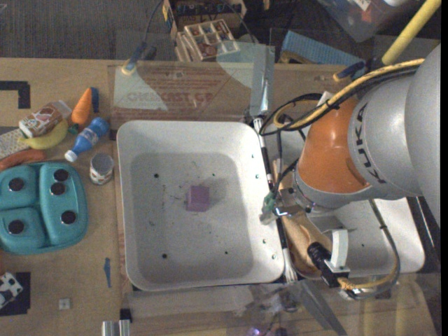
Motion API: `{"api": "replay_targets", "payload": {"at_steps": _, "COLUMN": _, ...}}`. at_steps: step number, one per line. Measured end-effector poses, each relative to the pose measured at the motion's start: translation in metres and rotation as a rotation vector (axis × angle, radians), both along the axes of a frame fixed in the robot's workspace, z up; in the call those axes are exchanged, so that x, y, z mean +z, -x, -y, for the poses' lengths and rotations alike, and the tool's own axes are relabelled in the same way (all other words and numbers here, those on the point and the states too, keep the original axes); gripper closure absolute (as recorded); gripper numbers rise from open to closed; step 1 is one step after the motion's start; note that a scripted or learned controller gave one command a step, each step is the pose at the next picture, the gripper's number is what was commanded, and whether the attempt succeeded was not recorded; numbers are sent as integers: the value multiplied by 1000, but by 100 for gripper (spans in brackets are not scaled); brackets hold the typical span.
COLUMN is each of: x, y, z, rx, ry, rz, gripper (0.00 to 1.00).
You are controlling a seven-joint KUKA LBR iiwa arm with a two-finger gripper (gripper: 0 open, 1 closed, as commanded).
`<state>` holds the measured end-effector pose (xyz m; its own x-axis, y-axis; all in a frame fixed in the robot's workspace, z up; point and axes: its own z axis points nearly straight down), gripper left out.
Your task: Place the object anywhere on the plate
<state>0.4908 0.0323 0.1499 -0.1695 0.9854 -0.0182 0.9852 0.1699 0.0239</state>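
1. The two-finger gripper (278,205) sits below the grey arm's orange band (329,163), over the seam between the two bins; whether it is spread or closed cannot be told, as the wrist hides it.
2. A tan, rounded plate-like piece (297,240) lies just beneath the wrist, at the inner edge of the right shallow white bin (402,257).
3. The small purple square block (198,198) rests flat near the middle of the left shallow white bin (133,145), well apart from the gripper.
4. On the wooden bench left of the bins lie a teal compartment tray (42,205), a small tin can (101,168), a blue-and-white bottle (87,138), a yellow banana (45,140) and an orange carrot (82,106).
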Motion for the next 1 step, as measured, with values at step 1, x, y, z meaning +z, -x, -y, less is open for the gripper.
{"api": "replay_targets", "payload": {"at_steps": 1, "x": -12, "y": -2, "z": -12, "rx": -151, "ry": 14, "rz": 11, "gripper": 100}}
